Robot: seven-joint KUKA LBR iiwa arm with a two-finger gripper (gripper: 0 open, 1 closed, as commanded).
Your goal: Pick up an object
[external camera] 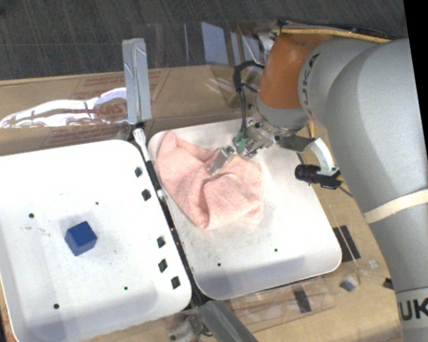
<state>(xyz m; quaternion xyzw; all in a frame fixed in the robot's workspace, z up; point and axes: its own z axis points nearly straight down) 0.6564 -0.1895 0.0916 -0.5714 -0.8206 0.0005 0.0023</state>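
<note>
While hovering low over the right bin (309,260), fingers (231,154) seemingly pinching the pink cloth (208,183); grip uncertain, lifting remaining.

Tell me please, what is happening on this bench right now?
A grey KUKA arm reaches in from the right, over the right bin. Its gripper is down at a crumpled pink cloth that lies in the back left part of that bin. Whether it really holds the cloth cannot be told from this view. In the left bin a small blue cube sits alone, untouched.
</note>
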